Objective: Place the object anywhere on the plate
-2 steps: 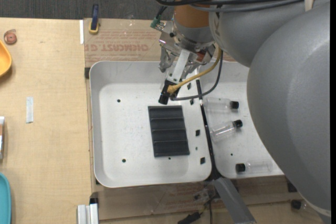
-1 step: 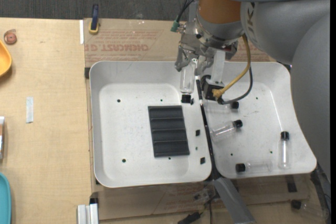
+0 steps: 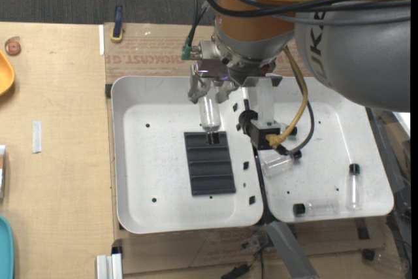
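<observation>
Wooden tabletop [image 3: 59, 160] carrying two shallow white bins, as I view them from the fixed overhead camera. Left bin [image 3: 140, 206]: a black ribbed plate [image 3: 209, 164] lies flat near its centre. The hand [image 3: 210, 115] hangs over the plate's far edge, and a clear tube with a black cap [image 3: 209, 119] points down from it, the cap just touching or just above that edge; I cannot tell how far the hand is open or whether it grips the tube. Right bin [image 3: 372, 202]: three more clear capped tubes, one [image 3: 353, 185] near the right wall.
</observation>
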You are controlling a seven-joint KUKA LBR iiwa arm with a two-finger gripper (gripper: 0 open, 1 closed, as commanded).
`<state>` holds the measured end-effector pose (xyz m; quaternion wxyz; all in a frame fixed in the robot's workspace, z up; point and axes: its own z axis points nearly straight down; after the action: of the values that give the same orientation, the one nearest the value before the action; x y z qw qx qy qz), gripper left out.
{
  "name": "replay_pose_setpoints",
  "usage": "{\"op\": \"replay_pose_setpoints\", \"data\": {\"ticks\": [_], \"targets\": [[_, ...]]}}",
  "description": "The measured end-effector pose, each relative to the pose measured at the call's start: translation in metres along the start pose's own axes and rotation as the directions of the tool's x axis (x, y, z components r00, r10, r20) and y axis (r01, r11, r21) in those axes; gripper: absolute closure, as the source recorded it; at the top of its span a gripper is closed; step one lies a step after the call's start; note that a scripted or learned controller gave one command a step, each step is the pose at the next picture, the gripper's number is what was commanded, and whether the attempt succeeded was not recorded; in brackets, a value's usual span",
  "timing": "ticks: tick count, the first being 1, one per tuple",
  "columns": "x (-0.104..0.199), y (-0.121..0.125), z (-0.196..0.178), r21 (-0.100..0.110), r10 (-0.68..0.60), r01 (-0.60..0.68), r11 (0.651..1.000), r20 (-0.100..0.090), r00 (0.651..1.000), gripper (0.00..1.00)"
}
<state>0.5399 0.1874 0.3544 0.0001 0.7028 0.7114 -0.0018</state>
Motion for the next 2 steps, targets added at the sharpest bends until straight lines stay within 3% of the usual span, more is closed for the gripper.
{"op": "replay_pose_setpoints", "data": {"ticks": [1, 2], "targets": [[0.008, 0.032, 0.072, 0.002, -0.226, 0.226, 0.974, 0.0, 0.974, 1.0], [0.023, 0.05, 0.084, 0.0, -0.349, 0.349, 0.937, 0.0, 0.937, 1.0]]}}
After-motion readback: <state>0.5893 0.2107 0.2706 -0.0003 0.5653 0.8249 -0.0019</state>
